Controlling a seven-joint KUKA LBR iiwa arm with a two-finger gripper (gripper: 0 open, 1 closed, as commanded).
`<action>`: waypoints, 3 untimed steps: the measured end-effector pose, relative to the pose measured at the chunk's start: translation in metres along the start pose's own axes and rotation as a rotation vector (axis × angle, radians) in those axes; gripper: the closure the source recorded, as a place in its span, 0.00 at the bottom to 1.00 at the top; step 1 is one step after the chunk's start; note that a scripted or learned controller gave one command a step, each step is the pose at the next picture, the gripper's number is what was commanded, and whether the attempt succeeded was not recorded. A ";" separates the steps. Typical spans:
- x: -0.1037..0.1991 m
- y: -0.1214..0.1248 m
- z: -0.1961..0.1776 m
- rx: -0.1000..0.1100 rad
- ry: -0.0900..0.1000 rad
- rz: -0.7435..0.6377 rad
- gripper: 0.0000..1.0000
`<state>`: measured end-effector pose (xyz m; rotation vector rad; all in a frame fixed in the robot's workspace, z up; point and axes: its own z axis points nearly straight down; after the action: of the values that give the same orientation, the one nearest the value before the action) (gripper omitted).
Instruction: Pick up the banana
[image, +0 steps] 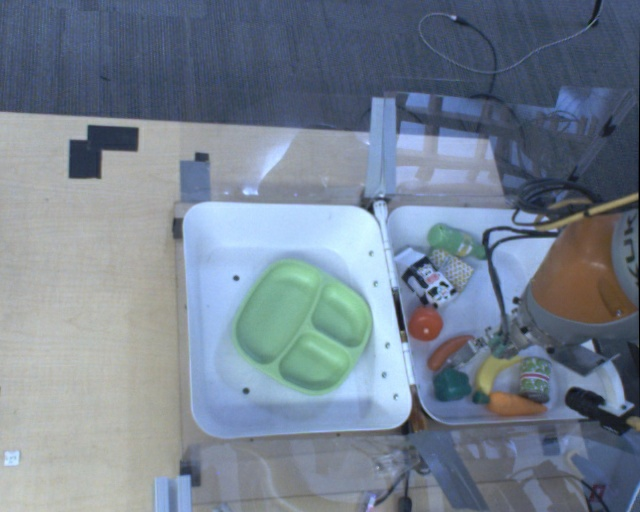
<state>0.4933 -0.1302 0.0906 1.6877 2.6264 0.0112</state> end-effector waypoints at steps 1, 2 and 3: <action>0.000 0.003 -0.012 -0.004 -0.001 -0.002 1.00; 0.000 0.003 -0.012 -0.004 -0.001 -0.002 0.00; -0.002 -0.001 0.000 0.000 0.004 -0.321 0.00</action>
<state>0.4930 -0.1327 0.0905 1.2478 2.8648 0.0100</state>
